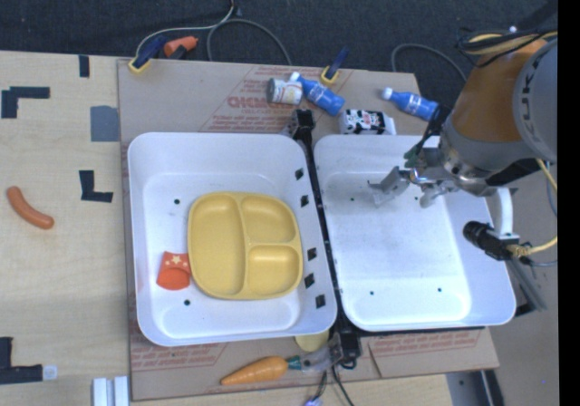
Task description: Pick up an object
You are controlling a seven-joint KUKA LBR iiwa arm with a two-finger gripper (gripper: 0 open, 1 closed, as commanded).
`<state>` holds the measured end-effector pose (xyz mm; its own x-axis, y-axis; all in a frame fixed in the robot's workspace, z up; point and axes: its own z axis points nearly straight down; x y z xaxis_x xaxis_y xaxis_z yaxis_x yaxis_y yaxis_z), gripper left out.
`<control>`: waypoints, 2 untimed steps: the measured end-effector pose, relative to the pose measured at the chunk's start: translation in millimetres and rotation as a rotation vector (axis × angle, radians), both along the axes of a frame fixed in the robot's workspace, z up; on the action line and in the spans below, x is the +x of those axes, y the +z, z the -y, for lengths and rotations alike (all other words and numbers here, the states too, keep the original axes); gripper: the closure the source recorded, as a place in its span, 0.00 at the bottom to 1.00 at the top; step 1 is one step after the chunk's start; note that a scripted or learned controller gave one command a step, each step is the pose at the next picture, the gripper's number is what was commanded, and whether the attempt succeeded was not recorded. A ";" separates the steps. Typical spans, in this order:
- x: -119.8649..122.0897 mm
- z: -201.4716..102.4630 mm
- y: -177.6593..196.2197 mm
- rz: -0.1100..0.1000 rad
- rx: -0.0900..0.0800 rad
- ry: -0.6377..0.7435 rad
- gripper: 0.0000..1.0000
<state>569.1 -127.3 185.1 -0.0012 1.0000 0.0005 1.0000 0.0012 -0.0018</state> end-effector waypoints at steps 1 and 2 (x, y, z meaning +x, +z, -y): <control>55.6 -102.7 -1.2 0.004 0.003 0.011 0.00; 100.9 -41.6 4.8 0.005 -0.003 -0.002 0.00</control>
